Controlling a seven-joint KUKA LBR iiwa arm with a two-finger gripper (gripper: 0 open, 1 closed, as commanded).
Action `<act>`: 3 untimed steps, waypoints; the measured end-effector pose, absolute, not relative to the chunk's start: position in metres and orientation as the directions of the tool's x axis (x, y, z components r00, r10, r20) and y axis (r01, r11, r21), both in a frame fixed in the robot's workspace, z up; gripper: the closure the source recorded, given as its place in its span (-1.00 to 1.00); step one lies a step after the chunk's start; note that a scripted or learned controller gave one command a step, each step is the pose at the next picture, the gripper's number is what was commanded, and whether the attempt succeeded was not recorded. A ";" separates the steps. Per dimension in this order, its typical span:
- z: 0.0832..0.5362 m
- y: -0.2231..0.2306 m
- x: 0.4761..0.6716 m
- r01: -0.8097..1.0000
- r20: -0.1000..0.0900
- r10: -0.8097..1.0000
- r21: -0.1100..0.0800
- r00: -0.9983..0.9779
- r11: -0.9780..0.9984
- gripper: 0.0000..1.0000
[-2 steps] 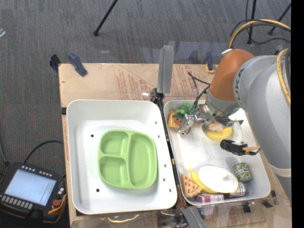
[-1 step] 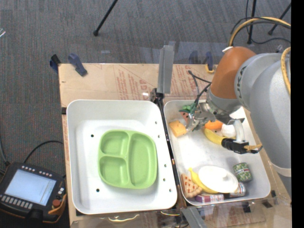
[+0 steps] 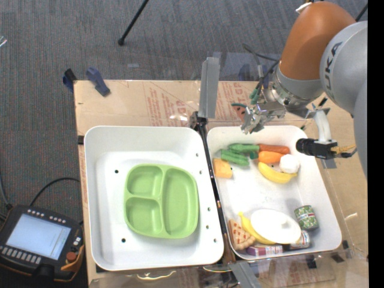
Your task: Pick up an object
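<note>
My gripper hangs over the far rim of the right bin, above and just behind the food pieces, and nothing shows in it. Below it lie green bean pods, a carrot and an orange piece. A yellow banana and a white ball lie beside them. An orange wedge sits at the bin's left wall.
The right bin's near end holds a white disc, a waffle, a small can and a flat box. A green divided plate lies in the left bin. A grey upright post stands behind the bins.
</note>
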State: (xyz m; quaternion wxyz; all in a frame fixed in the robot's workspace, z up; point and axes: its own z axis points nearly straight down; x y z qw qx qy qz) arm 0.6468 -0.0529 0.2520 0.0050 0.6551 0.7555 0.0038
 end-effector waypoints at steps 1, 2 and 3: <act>0.254 -0.051 0.645 0.989 -0.002 0.989 -0.004 -0.148 0.148 1.00; 0.272 -0.001 0.642 0.980 0.000 0.980 0.000 -0.198 0.198 1.00; 0.233 0.013 0.643 0.952 0.001 0.952 -0.005 -0.306 0.306 1.00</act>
